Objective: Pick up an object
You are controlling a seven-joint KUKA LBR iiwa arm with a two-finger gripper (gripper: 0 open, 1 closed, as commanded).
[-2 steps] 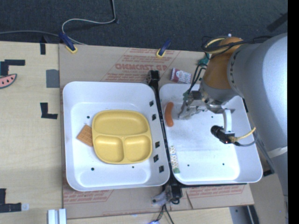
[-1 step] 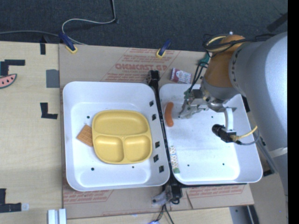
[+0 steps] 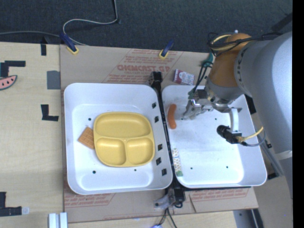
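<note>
A small orange sausage-shaped object (image 3: 172,116) lies in the right bin (image 3: 223,170) against its left wall. My gripper (image 3: 190,110) hangs low over the bin's upper part, just right of the orange object and apart from it. Nothing shows between the fingers. A yellow three-compartment plate (image 3: 124,138) fills the middle of the left bin (image 3: 80,99). A tan waffle-like square (image 3: 87,137) pokes out from under the plate's left edge.
A thin speckled strip (image 3: 176,162) lies along the right bin's left wall, lower down. A small red-and-white packet (image 3: 183,77) sits on the cardboard behind the bins. The arm's grey body (image 3: 266,80) and cables cover the right bin's far right corner.
</note>
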